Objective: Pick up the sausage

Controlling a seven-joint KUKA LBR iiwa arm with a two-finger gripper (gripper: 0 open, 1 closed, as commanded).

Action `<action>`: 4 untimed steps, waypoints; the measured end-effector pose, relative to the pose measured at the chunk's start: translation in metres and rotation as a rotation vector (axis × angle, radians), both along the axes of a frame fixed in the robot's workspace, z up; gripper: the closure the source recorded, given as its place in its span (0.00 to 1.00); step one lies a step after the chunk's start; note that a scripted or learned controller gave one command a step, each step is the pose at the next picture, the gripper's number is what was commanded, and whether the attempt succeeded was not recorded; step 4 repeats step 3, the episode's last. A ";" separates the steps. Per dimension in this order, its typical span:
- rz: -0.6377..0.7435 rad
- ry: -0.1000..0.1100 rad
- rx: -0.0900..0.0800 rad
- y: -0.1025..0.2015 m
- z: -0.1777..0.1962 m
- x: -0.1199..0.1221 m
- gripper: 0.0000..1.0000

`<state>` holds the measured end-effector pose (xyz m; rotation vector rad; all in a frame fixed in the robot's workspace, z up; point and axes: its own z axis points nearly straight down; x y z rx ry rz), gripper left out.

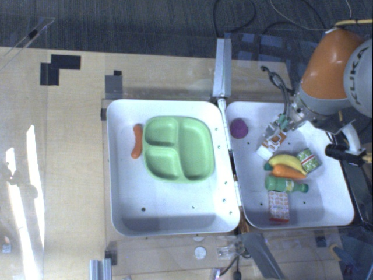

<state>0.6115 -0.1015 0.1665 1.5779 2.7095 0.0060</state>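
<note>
We see the sausage (137,141) lying left of the green tray (178,147) in the left bin (169,217), while the gripper (274,137) hangs over the right bin (326,212) at frame right, clamped on a small white carton (271,143).

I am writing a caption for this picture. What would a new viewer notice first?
First the big grey and orange arm at the right, its gripper low over the right bin. Next the green tray in the left bin, with the sausage beside its left edge. Then the cluster of food near the gripper, a banana among it.
</note>
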 end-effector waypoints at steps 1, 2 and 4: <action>-0.298 -0.024 0.002 -0.012 -0.038 -0.002 1.00; -0.122 -0.065 -0.014 -0.073 -0.045 -0.017 1.00; -0.577 -0.030 0.003 -0.079 -0.039 -0.049 1.00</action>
